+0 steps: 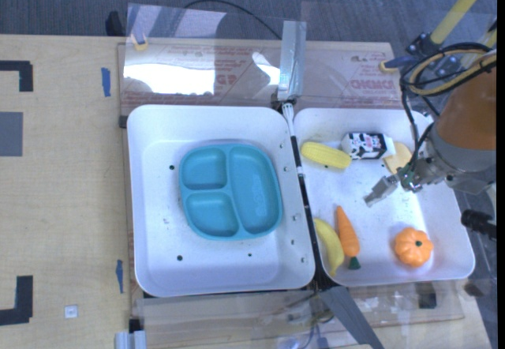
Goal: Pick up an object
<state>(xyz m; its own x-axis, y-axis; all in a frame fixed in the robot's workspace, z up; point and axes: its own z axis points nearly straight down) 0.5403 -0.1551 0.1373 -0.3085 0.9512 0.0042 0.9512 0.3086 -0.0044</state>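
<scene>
Hand [379,193] low over right shallow white bin [450,217], reaching in from the right at the end of grey arm with orange band [469,114]. Tip pointed down and left, above bare bin floor near the middle of the bin. Wide or narrow: cannot tell, with the tip seen only as one small grey shape. Nothing seen gripped.

Candidates for picking, all lying in the right bin:
- yellow corn-cob-shaped toy [325,155], at the back left, left of and above the hand, apart from it.
- small black-and-white carton [365,144], just right of the corn-cob toy, near the back wall.
- pale yellow wedge-shaped piece [399,156], beside the carton, just above the hand; touching or not, cannot tell.
- orange toy carrot with green tip [347,235], below and left of the hand, lying lengthwise.
- yellow toy banana [329,243], alongside the carrot on its left, against the bin's left wall.
- round orange toy pumpkin [413,247], front right, below the hand and well clear of it.

Left shallow white bin [150,205] with light blue three-compartment plastic plate [231,189] flat in its middle. Both bins side by side on pale wooden worktop [55,182]. Black cables [418,79] looped near the arm's wrist.
</scene>
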